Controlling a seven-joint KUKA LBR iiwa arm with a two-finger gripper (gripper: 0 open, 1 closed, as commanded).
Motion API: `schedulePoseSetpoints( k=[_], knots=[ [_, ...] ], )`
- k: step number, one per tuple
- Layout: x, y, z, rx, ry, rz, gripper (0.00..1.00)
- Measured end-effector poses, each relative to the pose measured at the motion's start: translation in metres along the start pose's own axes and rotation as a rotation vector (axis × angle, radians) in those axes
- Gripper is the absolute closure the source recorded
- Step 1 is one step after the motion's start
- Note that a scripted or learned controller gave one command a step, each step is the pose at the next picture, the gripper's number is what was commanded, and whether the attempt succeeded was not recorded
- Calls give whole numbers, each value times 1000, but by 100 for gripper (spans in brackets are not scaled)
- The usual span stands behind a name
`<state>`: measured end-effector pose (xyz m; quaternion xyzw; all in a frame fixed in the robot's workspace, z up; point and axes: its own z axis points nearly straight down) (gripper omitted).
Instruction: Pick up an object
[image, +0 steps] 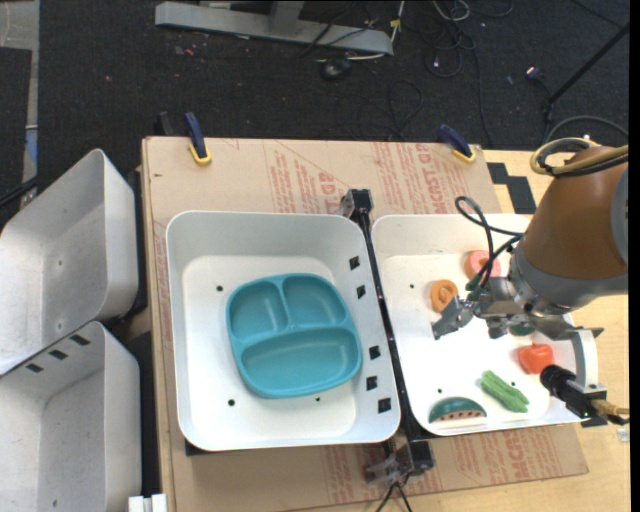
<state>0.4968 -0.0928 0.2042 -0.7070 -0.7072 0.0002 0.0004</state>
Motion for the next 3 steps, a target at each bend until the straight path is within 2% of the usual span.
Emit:
schedulePoseSetpoints(
  k=[2, 3],
  knots=[
    [-5, -15, 111, 5, 1, 3, 0],
    [-5, -15, 112, 1, 1, 3, 0]
  ],
)
